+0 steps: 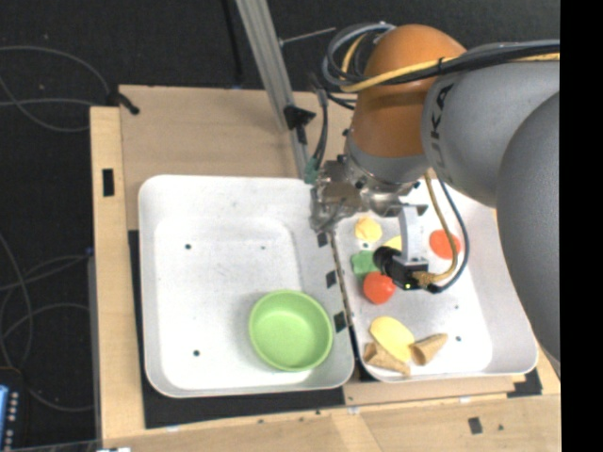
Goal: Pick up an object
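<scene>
My gripper (pixel 323 217) hangs over the inner left edge of the right bin (pixel 490 347), close to the divide between the two bins. Just right of it lie a small pale yellow piece (pixel 367 228), a green block (pixel 362 262) and a red ball (pixel 379 289). An orange-red object (pixel 443 243) sits farther right, partly behind a cable. Nearer the front of that bin are a yellow banana-like piece (pixel 389 331) and two tan cone-shaped pieces (pixel 430 347) (pixel 383 357). Nothing is seen held.
A green bowl (pixel 290 330) stands at the front right of the left bin (pixel 188 252). A slanted metal pole (pixel 268 55) rises behind the bins. The arm's large body (pixel 490 121) covers the right bin's back and right side.
</scene>
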